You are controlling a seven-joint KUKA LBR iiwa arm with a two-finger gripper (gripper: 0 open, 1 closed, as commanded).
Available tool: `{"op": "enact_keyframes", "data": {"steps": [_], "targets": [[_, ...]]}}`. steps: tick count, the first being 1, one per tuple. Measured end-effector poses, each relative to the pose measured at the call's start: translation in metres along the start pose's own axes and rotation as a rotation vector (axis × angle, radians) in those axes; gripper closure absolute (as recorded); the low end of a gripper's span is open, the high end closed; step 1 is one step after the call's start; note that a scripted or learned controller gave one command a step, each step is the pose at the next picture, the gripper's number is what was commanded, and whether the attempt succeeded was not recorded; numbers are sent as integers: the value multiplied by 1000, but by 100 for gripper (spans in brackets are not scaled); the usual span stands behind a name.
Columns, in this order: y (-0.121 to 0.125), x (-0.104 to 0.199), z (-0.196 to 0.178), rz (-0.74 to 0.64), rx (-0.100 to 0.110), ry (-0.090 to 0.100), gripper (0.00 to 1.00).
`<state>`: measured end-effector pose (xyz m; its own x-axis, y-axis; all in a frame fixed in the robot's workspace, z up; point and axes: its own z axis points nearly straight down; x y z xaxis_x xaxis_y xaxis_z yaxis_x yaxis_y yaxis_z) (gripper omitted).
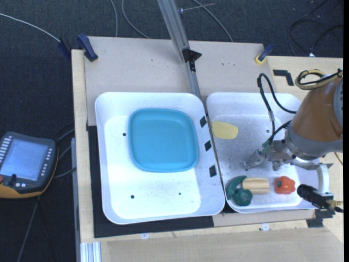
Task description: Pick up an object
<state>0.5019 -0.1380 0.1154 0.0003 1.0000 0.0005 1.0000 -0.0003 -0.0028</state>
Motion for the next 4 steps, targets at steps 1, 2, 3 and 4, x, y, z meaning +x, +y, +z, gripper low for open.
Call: {"op": "enact_keyframes", "data": {"steps": [1, 2, 3, 4], "targets": [[1, 0, -12, -1, -4, 0, 100], [2, 8, -57, -1, -6, -1, 100], [3, 8, -103, -1, -8, -1, 100], [17, 51, -102, -3, -3, 0, 100]]}}
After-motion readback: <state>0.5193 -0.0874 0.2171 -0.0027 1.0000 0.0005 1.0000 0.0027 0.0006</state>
